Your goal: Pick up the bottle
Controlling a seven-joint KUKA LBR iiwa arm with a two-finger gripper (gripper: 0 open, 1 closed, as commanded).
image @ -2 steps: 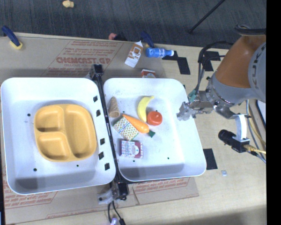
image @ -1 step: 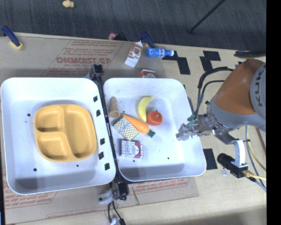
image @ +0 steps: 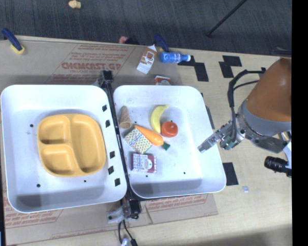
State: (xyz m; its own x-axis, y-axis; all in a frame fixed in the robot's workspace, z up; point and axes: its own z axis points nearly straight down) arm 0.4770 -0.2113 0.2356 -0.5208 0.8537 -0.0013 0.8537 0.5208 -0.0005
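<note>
The left bin [image: 20,106] held a yellow divided tray [image: 71,143], lying flat near its middle. Beside it, the right bin [image: 195,99] carried a small cluster: an ice-cream cone [image: 124,117] near its left wall, a patterned packet [image: 138,140] with a carrot [image: 150,135] lying across it, a small carton [image: 143,163] below those, a banana [image: 158,117] and, touching the banana's lower end, a red tomato-like fruit [image: 169,129]. The bottle [image: 171,58], blue with a pale cap, lay on its side on the bench beyond the right bin's far edge, just beside a small white carton [image: 147,59]. At the right, the gripper [image: 215,140] hung over the right bin's right rim, well apart from the bottle, nothing between its fingers; how wide they stood could not be told
</note>
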